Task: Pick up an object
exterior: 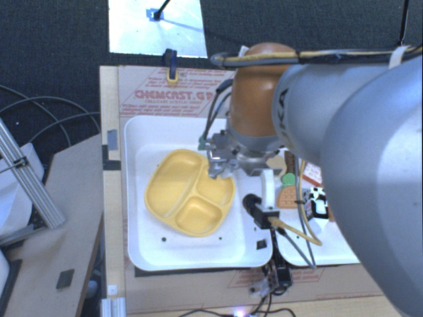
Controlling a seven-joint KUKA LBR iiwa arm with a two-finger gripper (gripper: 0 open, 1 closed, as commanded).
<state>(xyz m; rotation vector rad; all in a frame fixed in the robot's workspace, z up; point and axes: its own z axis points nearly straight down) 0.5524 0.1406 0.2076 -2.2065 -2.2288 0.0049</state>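
A yellow divided plate point(187, 192) lies tilted in the left white bin point(142, 243). My gripper point(218, 168) hangs over the plate's upper right rim, under the orange band of the arm. In the right bin, partly hidden by the arm, I see a green piece point(289, 177), a tan waffle-like piece point(287, 197), a red-and-white item point(310, 174) and a black-and-white item point(319, 203).
The big grey arm covers most of the right bin point(330, 253). A cardboard sheet point(165, 96) lies under the bins at the back, with a blue-and-yellow clamp point(171, 68) on its far edge. Cables trail at the front edge.
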